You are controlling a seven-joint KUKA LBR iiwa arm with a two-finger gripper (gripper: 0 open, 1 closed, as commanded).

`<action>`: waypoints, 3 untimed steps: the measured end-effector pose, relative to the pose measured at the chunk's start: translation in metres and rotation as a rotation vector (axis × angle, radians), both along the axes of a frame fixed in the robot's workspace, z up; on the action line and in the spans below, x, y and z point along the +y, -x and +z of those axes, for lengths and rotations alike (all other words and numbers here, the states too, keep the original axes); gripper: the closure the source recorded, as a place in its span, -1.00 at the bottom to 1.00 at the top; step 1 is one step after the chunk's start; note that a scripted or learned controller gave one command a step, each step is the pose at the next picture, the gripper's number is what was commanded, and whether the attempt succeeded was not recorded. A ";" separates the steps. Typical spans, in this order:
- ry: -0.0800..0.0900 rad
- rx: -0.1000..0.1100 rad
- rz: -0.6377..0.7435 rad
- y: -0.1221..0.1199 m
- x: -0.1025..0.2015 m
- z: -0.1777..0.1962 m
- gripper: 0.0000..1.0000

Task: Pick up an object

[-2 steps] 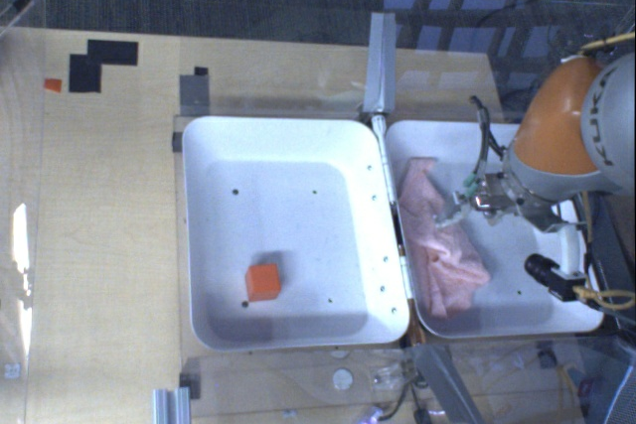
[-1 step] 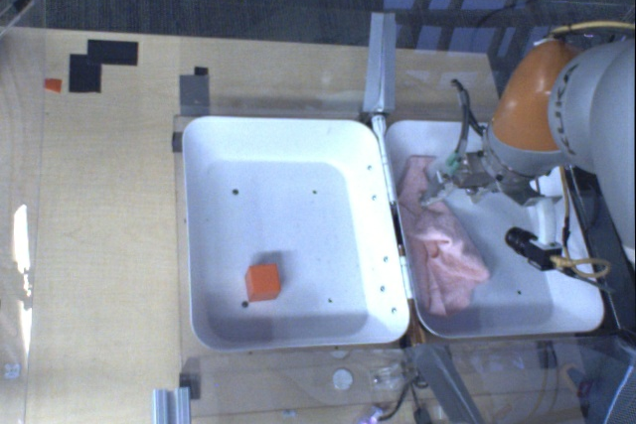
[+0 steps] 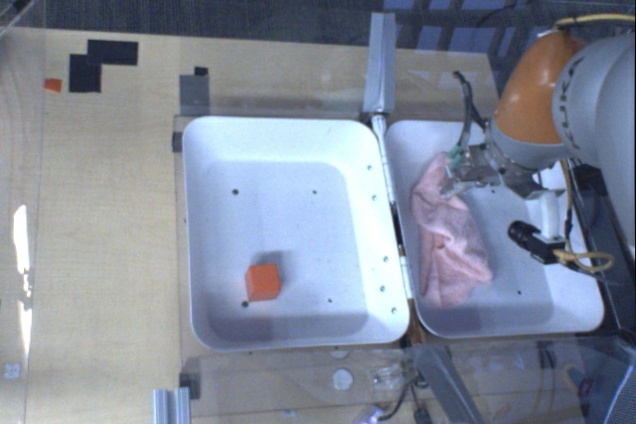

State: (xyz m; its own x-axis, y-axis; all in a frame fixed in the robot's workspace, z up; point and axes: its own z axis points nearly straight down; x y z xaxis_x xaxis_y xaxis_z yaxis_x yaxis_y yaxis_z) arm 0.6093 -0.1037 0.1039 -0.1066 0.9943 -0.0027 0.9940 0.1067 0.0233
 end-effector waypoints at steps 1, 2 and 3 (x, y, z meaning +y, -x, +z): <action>0.000 0.000 0.000 0.000 0.000 0.000 -1.00; 0.001 0.016 0.017 -0.062 0.012 -0.016 -1.00; 0.001 0.012 0.031 0.009 0.015 -0.014 -1.00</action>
